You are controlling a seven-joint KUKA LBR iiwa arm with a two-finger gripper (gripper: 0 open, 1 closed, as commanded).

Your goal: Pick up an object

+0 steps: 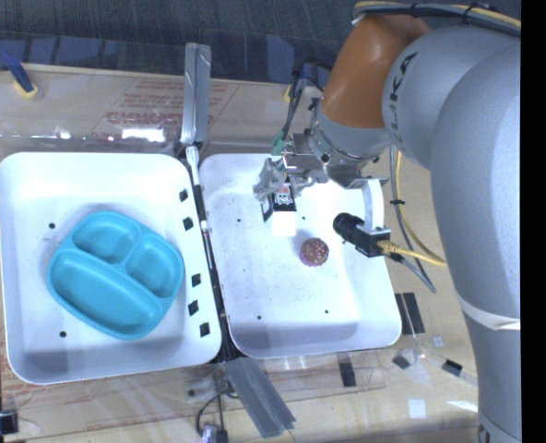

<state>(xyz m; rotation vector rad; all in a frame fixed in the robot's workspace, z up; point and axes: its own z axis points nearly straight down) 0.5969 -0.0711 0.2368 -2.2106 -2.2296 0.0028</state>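
A small round brownish-pink object (314,251) lies on the floor of the right bin (255,303), toward its right side. My gripper (280,203) hangs over the upper middle of that bin, up and to the left of the round object and apart from it. The fingers point down near the bin floor, with a white and black block at their tips. In the left bin (24,247) rests a blue divided plate (116,272) with three compartments.
A black cable fitting (361,233) juts out from the arm just right of the round object. The grey arm body (457,155) covers the right side of the view. A metal divider (195,100) stands between the bins at the back.
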